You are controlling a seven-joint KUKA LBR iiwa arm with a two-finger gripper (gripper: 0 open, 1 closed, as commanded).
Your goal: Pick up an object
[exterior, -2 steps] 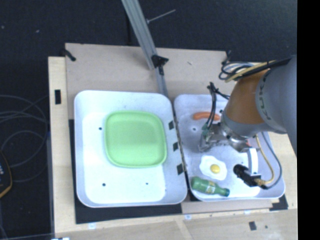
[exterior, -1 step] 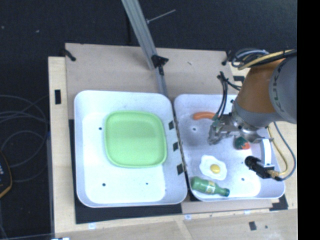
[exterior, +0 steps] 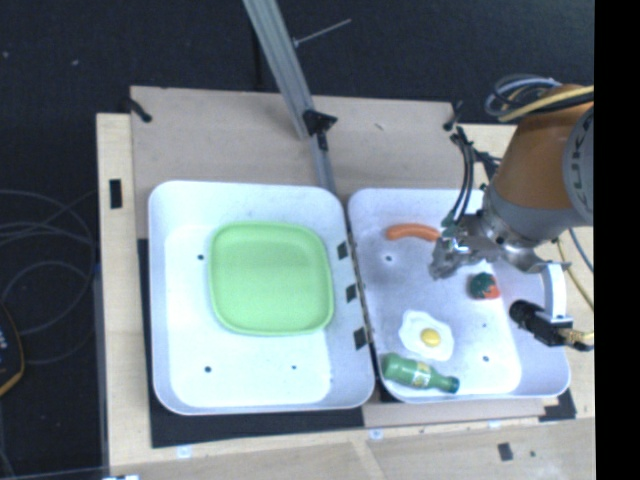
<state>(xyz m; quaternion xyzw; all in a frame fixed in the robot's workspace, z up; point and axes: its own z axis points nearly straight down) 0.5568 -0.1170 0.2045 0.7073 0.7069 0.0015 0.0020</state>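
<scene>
Toys lie scattered in the right bin (exterior: 400, 208): an orange sausage (exterior: 412, 233) just beside the gripper (exterior: 443, 265), whose jaws' state I cannot tell. It looks light, stiff and slick; gripping across its narrow middle seems best.

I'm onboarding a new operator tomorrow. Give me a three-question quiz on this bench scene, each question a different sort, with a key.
1. True or false: the green plate lies in the same bin as the fried egg.
2. Multiple choice: which item lies nearest the right bin's front edge? A) orange sausage B) green bottle C) fried egg
3. Fill in: the pincer hovers over the ___ bin.

Key: 1 false; 2 B; 3 right.
</scene>
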